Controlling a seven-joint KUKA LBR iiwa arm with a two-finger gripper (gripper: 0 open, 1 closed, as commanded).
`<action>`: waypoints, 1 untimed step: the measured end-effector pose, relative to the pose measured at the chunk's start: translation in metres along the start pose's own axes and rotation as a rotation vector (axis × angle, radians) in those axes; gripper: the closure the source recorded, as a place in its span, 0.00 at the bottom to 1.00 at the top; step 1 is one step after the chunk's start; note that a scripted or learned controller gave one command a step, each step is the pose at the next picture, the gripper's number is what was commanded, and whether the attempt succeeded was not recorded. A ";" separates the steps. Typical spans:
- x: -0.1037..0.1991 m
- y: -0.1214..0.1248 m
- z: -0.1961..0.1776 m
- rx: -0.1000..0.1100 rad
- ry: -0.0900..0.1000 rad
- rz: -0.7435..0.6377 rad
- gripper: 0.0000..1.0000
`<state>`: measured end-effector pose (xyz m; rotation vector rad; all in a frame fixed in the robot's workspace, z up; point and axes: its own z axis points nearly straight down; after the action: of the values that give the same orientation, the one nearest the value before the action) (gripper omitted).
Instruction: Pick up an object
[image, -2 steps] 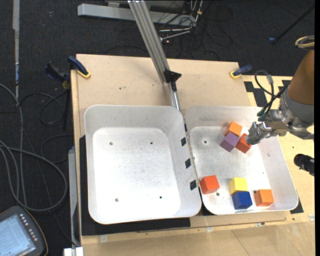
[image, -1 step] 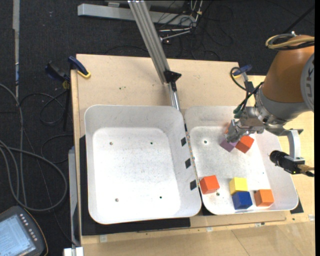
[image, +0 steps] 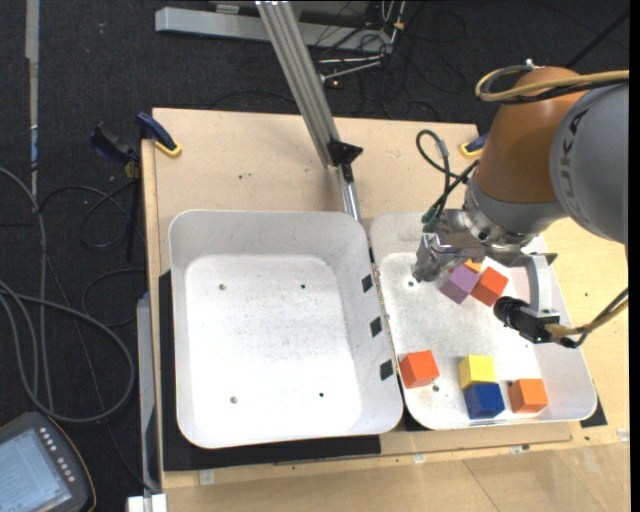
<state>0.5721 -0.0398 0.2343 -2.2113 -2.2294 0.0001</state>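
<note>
A: In the camera view, where does the gripper (image: 437, 262) sit?

B: Over the right bin (image: 570, 400), toward its far side. A purple block (image: 459, 284) and a red-orange block (image: 489, 287) lie just beside the gripper, on its near side, touching each other. Whether either one is between the fingers cannot be told; the wrist covers them, so released or clenched is not readable.

A: And the other blocks?

B: All nearer the camera than the purple block. An orange block (image: 418, 367) lies by the bin's left wall; a yellow block (image: 477, 370) touches a blue block (image: 484, 400) just in front of it, and another orange block (image: 527, 395) sits just right of the blue one. The left bin (image: 185, 300) stands alongside.

A: How would the purple block handle?

B: It looks like a small rigid cube, probably light, with flat faces that should not crush. The judgement is that two opposite flat sides are the place to pinch it, not the corners. Its neighbour pressed against one side may block a finger there, so the free faces seem the better choice.
</note>
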 end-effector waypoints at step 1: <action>0.044 0.029 -0.004 -0.004 0.000 0.000 1.00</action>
<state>0.6007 0.0045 0.2384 -2.2133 -2.2317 -0.0051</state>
